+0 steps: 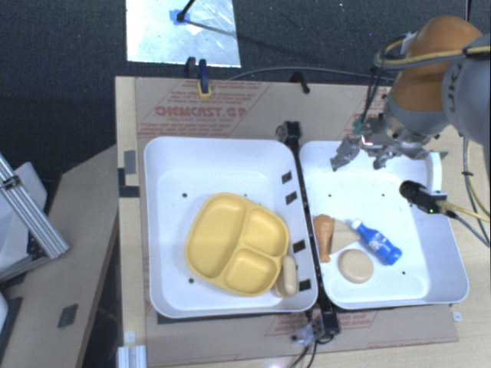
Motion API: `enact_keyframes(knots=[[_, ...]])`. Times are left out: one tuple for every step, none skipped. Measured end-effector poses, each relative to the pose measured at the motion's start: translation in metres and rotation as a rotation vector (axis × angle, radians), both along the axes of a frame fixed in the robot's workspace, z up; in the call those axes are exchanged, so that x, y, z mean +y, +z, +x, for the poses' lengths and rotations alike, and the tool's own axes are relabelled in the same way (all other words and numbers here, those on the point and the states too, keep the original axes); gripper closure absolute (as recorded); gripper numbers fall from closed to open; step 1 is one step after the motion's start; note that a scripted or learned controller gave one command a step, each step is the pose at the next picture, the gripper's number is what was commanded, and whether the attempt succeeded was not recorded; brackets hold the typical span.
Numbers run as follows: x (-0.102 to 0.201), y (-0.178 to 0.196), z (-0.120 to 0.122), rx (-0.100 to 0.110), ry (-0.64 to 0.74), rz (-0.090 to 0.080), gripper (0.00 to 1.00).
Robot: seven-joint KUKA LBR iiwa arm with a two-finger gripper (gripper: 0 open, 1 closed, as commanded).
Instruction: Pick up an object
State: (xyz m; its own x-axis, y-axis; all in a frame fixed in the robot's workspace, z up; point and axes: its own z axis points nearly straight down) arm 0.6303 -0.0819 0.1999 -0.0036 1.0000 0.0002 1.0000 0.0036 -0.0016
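So looking down from the overhead camera, the pincer (357, 162) is hanging over the far end of the right bin (449, 278), near the back wall, with its two fingers splayed apart and nothing between them. No single target here, just a handful of loose stuff. The pickable bits in that same bin are all down at the near end, well apart from the pincer: a small blue bottle (377, 243) with a white cap lying on its side at a slant, a round beige puck (356, 266) just beside it on the near side, and an orange-tan cone-shaped piece (324, 236) lying close along the black divider (301, 194) between the bins. The three sit bunched together, bottle and puck nearly touching, can't tell if they actually do. The floor under the pincer is bare white plastic, so nothing stands between it and the bin bottom there. Over in the left bin (165, 205) there's a big yellow compartment tray (234, 242) taking up most of the middle, with a pale tan oblong lump (288, 275) tucked against its near right corner, right by the divider. Both bins sit on a brown board with red lettering (201, 112) on the table (84, 205), and a shiny silver sheet (180, 21) lies beyond on the dark floor.
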Motion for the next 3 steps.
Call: enact_keyframes(knots=[[-0.003,-0.062,0.001,0.001,-0.002,0.0,0.0],[-0.002,-0.114,0.001,0.001,-0.002,0.0,0.0],[-0.003,-0.1,0.003,-0.005,-0.002,-0.001,1.0]])
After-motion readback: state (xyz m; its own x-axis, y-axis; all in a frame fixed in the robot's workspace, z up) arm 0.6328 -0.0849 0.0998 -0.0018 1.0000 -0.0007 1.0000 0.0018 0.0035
